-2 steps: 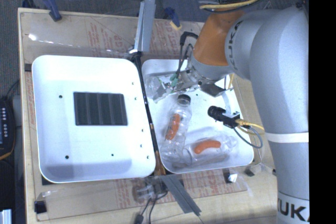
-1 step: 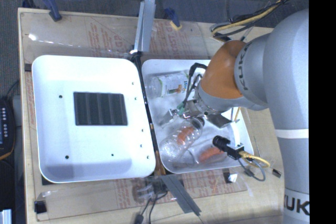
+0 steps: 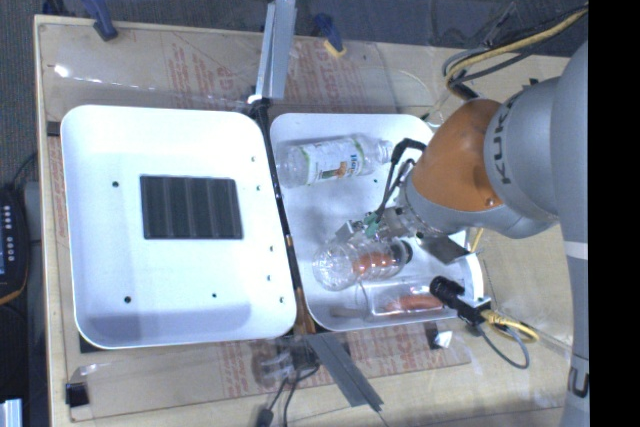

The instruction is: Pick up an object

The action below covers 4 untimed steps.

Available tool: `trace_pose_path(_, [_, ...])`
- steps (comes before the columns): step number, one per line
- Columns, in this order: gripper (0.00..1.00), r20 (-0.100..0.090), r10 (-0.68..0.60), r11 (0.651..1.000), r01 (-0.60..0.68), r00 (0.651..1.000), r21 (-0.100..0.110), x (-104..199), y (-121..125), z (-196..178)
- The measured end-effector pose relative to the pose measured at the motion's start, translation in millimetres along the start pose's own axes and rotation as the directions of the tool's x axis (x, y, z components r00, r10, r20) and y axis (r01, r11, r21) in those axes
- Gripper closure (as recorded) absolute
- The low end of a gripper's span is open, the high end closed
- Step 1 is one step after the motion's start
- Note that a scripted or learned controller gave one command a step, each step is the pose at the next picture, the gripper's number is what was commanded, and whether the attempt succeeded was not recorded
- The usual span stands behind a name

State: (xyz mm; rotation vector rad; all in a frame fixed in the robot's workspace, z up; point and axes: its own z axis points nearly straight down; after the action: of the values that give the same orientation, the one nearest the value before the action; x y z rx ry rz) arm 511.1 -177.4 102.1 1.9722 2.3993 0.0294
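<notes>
Looking down at a slant from the camera view: plywood desk (image 3: 400,65) with red print under a clear sheet, two blue clamps (image 3: 100,20) along its top edge, and a grey metal bar (image 3: 275,45) standing between the bins.

Left bin (image 3: 90,245): smooth white plastic, rounded corners. It holds one dark ribbed panel (image 3: 190,207), rectangular and lying flat near the bin's middle.

Right bin (image 3: 310,215): same white plastic, with three transparent items.
- labelled bottle (image 3: 325,162): clear plastic with a pale label, lying on its side across the upper part of the bin, neck pointing right.
- clear jar (image 3: 360,263): rounded, glossy, with something reddish inside, lying on its side in the lower middle.
- clear box (image 3: 405,300): flat, rectangular, with an orange-red piece inside, along the bin's bottom edge just below-right of the jar.

Arm comes in from the right, grey shell with the orange band over the bin's right side. Hand (image 3: 380,225) sits low in the middle of the right bin, just above the clear jar's upper edge, touching it or nearly so; contact is unclear. The labelled bottle is well above-left of the hand. Can't tell whether the hand is open or closed, and nothing is visibly gripped.
</notes>
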Motion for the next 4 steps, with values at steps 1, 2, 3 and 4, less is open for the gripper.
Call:
trace_pose_path(1, [0.0, 0.0, 0.0, 1.0, 0.0, 1.0, 0.0, 0.0, 0.0, 0.1])
trace_pose_path(2, [0.0, 0.0, 0.0, 1.0, 0.0, 1.0, 0.0, 0.1, 0.0, 0.1])
trace_pose_path(3, [0.0, 0.0, 0.0, 1.0, 0.0, 1.0, 0.0, 0.1, 0.0, 0.1])
trace_pose_path(4, [0.0, 0.0, 0.0, 1.0, 0.0, 1.0, 0.0, 0.1, 0.0, 0.1])
